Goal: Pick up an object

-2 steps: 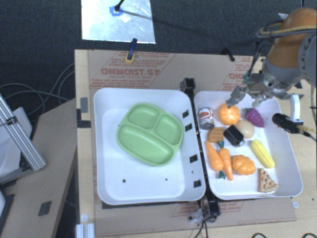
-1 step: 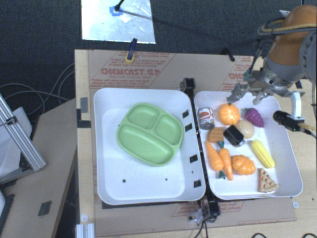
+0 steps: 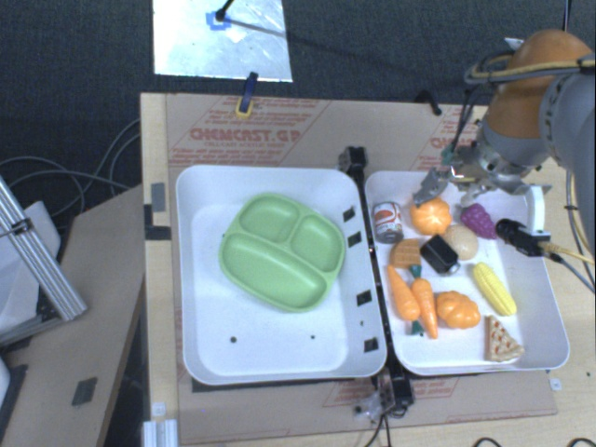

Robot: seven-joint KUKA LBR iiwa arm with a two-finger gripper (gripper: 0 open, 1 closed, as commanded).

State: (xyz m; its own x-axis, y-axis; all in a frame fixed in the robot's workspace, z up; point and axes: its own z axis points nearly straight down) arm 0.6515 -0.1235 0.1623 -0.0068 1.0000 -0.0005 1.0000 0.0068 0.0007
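Arm: the grey KUKA arm reaches in from three o'clock, its orange band at the top right, wrist angled down over the far end of the right bin.
Gripper: the gripper hangs above the bin's twelve o'clock end, fingers spread apart and clamped on nothing, the left fingertip just above the orange fruit.
Task objects: toy food crowds the right bin, with a small can at ten o'clock, purple grapes at one o'clock, and a black block touching a pale egg at centre.
Near end: two carrots, an orange pepper-like piece, a corn cob and a pizza slice at five o'clock.
Left bin: the left bin holds a green divided plate.
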